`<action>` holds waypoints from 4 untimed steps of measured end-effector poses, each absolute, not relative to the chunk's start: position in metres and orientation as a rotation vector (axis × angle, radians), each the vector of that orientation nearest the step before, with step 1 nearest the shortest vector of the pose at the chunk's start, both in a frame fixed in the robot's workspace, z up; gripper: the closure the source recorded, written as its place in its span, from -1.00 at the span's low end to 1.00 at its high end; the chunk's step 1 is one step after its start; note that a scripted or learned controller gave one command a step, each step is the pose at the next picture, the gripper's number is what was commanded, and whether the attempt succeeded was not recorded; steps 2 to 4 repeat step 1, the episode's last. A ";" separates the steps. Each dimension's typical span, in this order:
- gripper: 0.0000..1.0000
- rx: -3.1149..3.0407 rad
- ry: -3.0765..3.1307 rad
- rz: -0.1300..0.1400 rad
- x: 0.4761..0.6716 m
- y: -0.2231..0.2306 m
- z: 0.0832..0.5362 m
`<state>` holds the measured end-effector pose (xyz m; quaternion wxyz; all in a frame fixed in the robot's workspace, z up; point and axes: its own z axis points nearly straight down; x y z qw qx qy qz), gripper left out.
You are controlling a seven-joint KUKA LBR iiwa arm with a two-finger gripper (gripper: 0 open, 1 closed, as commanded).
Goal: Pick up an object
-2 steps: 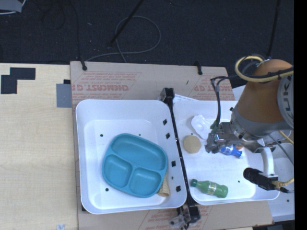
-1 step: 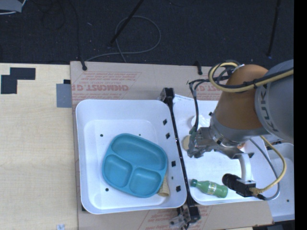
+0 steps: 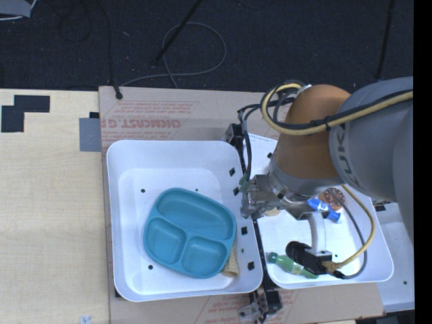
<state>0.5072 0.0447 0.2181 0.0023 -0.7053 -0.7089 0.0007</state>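
The left bin (image 3: 115, 214), centre-left of the frame, holds a blue divided plate (image 3: 189, 231) with a tan piece (image 3: 231, 267) poking out under its lower right edge. The arm (image 3: 317, 133) covers much of the right bin (image 3: 381, 262), and its gripper (image 3: 251, 200) is near the wall between the bins. A green object (image 3: 289, 265) lies at the right bin's lower left.

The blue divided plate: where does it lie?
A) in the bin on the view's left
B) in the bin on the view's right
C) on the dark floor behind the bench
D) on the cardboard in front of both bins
A: the blue divided plate lies flat on the floor of the bin on the view's left, inside its white walls.
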 end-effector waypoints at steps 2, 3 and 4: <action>1.00 -2.212 -2.223 0.006 0.500 0.103 0.210; 1.00 -2.212 -2.223 0.006 0.500 0.103 0.210; 1.00 -2.212 -2.223 0.006 0.500 0.103 0.210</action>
